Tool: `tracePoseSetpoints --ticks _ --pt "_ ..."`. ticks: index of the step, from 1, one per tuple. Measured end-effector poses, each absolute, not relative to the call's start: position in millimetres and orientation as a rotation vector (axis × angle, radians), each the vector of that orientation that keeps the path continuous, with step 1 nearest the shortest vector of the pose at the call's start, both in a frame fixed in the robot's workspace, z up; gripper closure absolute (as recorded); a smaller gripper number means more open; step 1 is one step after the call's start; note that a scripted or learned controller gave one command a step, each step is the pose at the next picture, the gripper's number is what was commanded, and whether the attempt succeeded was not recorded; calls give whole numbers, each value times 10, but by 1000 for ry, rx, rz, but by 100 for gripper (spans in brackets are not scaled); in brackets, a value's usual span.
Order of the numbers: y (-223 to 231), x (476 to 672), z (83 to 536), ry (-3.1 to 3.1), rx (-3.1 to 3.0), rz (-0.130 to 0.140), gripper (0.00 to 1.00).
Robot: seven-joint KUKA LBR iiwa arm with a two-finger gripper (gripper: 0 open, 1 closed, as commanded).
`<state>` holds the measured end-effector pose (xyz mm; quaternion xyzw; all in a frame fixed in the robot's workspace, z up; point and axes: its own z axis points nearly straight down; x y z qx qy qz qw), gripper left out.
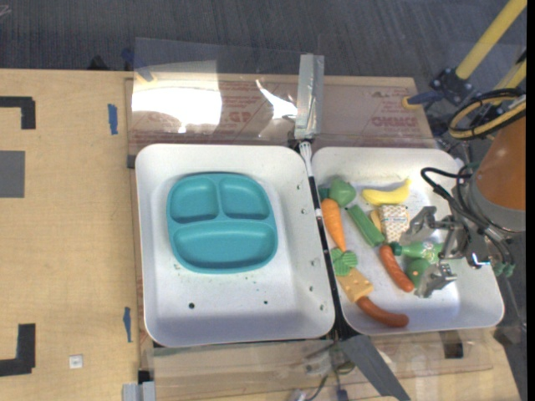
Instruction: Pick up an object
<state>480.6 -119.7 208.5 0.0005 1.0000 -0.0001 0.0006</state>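
In the left bin (159, 307), a teal plate (221, 222) (three-sectioned).

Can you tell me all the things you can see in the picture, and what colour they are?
divided plate: 1, teal, in the left bin
left bin: 1, white
right bin: 1, white
carrot: 1, orange, left side of right bin
banana: 1, yellow, top of right bin
cheese wedge: 1, yellow, below the carrot
sausage: 1, red-orange, near bottom edge of right bin
green toy pieces: several, middle of right bin
gripper: 1, grey metal, down among the toys in the right bin
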Motion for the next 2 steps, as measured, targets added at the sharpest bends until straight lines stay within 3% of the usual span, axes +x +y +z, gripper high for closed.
tracePoseSetpoints --ticks 1,2 --pt "-1209 5363 1044 3135 -175 1 0" --pt "-1383 5414 946 3109 -257 -6 0"
